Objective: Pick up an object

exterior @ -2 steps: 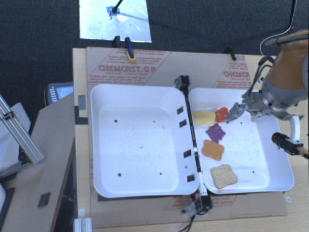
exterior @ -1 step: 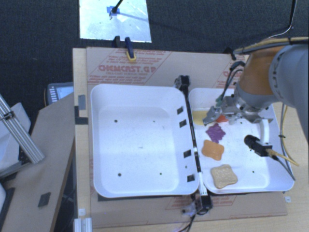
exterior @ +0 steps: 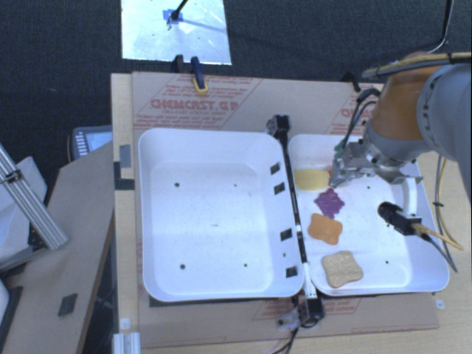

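Yellow flat toy slice (exterior: 310, 178) looks light, bendy; I'd pinch across edges. Grey claw (exterior: 341, 172) beside it; can't tell if shut

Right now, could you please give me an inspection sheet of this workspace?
Surface: left shallow white plastic bin and right shallow white plastic bin, side by side on a printed cardboard sheet.
Job's things: in the right bin, yellow flat block, purple crumpled piece, orange flat piece, tan toast-shaped slice.
Clutter: nothing seen.
End effector: grey metal end effector low in the right bin, beside the yellow block.
Cables: black cable at top right; wires at the bins' front joint.
Surroundings: silvery sheet, yellow clamp, aluminium rail at left.
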`<state>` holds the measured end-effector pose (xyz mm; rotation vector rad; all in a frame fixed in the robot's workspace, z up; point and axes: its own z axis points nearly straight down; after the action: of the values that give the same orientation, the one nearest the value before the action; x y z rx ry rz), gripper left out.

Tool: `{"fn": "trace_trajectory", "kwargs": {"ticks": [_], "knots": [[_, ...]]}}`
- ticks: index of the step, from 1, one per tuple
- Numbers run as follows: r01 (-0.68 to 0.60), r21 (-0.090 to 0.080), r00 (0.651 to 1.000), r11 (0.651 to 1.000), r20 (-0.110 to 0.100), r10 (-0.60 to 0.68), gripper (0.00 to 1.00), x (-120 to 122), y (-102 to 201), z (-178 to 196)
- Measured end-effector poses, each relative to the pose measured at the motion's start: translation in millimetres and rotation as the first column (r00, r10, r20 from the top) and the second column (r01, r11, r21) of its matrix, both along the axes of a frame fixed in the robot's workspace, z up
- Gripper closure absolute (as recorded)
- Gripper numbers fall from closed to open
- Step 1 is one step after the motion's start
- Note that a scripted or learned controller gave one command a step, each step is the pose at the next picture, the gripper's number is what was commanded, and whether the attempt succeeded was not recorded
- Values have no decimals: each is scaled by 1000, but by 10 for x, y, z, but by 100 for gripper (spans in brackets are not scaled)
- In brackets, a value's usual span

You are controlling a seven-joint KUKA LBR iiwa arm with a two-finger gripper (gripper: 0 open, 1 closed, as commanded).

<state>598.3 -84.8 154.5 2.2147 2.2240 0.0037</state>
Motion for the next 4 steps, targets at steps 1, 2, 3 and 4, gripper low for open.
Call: {"fn": "trace_trajectory", "kwargs": {"ticks": [1, 2, 3, 4], "knots": [[-8, 2, 1000, 1000, 1, 8, 100, 92, 842, 319], [-4, 2, 1000, 1000, 8, 4, 100, 127, 1061, 1221], [-5, 4, 1000, 1000, -2, 5, 100, -421, 1547, 1448], [-5, 4, 1000, 1000, 8, 5, 100, -550, 1890, 2507]]}}
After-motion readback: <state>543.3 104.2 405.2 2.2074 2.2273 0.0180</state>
